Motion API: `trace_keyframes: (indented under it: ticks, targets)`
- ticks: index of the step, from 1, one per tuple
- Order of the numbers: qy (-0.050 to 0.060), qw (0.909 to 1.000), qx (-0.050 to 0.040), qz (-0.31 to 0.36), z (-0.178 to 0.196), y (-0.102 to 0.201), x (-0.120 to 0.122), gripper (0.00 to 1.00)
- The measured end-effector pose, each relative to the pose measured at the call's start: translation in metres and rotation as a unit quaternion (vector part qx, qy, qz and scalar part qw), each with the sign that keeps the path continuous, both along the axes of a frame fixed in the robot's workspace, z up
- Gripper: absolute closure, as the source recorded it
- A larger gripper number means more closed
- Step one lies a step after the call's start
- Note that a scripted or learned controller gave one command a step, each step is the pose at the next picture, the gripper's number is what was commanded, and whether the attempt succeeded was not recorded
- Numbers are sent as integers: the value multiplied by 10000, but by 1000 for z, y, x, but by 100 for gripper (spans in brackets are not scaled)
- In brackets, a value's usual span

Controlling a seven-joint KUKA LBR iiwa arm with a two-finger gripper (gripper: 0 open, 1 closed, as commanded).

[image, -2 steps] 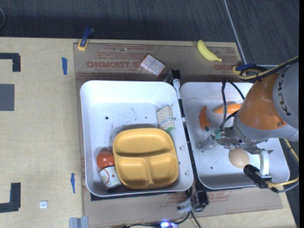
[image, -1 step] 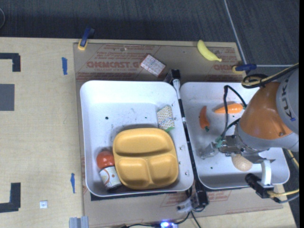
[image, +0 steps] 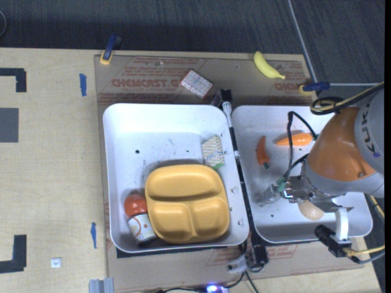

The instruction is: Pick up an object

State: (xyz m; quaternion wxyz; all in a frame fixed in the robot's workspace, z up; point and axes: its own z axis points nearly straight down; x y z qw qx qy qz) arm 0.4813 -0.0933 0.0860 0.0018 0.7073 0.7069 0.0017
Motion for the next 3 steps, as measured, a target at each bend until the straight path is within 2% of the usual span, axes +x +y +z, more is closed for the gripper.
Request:
trace_keyframes:
  ticks: [3]
  targets:
    - [-5, 10000, -2, 3, 0, 0, 0, 0]
